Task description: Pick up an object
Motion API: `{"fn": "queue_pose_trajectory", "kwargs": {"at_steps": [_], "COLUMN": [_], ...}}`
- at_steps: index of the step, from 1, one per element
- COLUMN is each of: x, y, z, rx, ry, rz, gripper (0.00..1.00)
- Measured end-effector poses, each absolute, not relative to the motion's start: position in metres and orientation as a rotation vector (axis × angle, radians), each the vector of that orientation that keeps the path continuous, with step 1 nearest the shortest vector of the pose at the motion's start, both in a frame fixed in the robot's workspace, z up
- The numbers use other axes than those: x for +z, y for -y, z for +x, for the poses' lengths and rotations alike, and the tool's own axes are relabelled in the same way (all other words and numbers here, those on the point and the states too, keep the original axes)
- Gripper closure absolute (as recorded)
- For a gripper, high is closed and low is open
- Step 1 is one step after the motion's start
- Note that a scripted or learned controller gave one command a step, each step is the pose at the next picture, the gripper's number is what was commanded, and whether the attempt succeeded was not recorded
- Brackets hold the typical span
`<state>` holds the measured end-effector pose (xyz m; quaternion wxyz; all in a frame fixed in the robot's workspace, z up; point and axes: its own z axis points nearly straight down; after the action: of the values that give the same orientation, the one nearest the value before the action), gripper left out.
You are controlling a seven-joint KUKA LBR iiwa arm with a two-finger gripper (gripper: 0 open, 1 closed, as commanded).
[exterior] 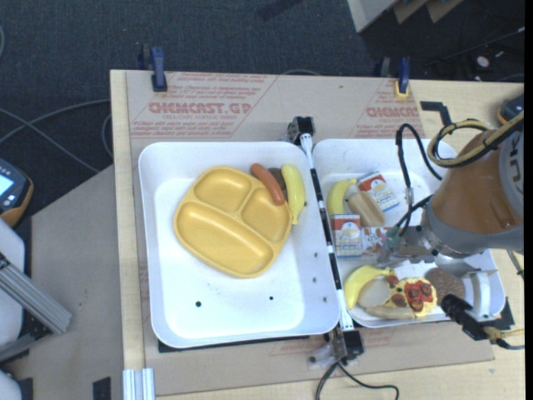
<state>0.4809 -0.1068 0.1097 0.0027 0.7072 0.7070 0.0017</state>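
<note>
The right bin (366, 146) holds a heap of toy food. A banana (337, 197) lies next to a tan bun (365, 207) and a red-and-white carton (380, 187). In front of them are a small printed box (350, 234), a second banana (358, 282) and a pizza slice (410, 297). My gripper (393, 252) reaches in from the right and hangs low over the middle of this heap, between the printed box and the pizza slice. The wrist hides its tips.
The left bin (154, 223) carries a yellow divided plate (229, 223), with a sausage (268, 182) and a third banana (293, 192) at its right edge. A black cable (404, 152) loops above the right bin. Clamps (156, 65) grip the bench's far edge.
</note>
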Motion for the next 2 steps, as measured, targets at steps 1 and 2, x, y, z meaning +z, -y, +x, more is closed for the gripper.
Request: {"fn": "queue_pose_trajectory", "kwargs": {"at_steps": [1,2], "x": [0.109,0.087], "y": [0.107,0.106], "z": [0.481,0.545], "rx": [0.005,0.006], "ry": [-2.218,-2.221], "rz": [2.219,2.215], "gripper": [0.00,0.00]}}
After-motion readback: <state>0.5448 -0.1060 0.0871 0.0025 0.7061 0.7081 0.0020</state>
